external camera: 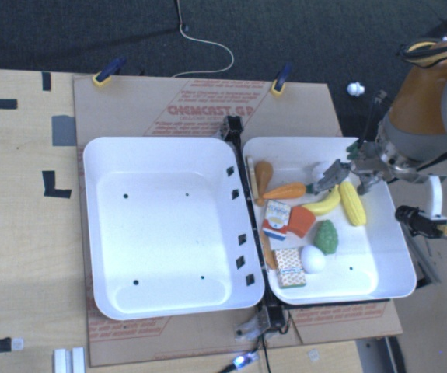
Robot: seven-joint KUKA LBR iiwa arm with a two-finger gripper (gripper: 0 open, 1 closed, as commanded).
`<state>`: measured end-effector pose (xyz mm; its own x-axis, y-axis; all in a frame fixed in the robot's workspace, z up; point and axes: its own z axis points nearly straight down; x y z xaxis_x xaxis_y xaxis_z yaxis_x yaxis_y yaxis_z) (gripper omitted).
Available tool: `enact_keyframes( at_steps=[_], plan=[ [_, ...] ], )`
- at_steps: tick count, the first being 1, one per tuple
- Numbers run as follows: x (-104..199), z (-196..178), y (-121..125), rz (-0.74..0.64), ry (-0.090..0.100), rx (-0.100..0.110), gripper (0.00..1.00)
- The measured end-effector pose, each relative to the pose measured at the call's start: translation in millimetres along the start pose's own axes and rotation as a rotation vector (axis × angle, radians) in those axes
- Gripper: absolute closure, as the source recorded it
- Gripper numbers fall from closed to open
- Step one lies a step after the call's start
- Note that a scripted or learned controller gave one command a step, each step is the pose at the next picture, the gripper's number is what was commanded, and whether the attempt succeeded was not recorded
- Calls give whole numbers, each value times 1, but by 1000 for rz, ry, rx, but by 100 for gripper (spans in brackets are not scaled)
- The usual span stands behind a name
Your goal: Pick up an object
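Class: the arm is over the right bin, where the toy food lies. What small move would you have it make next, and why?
Probably a short descent: the gripper hangs above the banana and carrot with nothing visibly between its fingers, so it likely needs to drop onto one of them in the right bin.

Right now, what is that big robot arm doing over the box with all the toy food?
The robot arm's claw hovers over the right bin, just above a yellow banana and an orange carrot. It holds nothing. Corn, a green broccoli, a white egg and little cartons lie there too. The left bin sits beside it.
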<state>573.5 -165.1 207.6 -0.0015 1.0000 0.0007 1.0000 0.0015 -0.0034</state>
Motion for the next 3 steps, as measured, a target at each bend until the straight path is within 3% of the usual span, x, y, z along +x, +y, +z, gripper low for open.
enact_keyframes(
  at_steps=[1,2,3],
  plan=[
    [57,126,36,-3,-3,2,0],
    [15,123,-58,6,-2,-1,0],
    [2,123,27,-1,-2,-6,0]
  ],
)
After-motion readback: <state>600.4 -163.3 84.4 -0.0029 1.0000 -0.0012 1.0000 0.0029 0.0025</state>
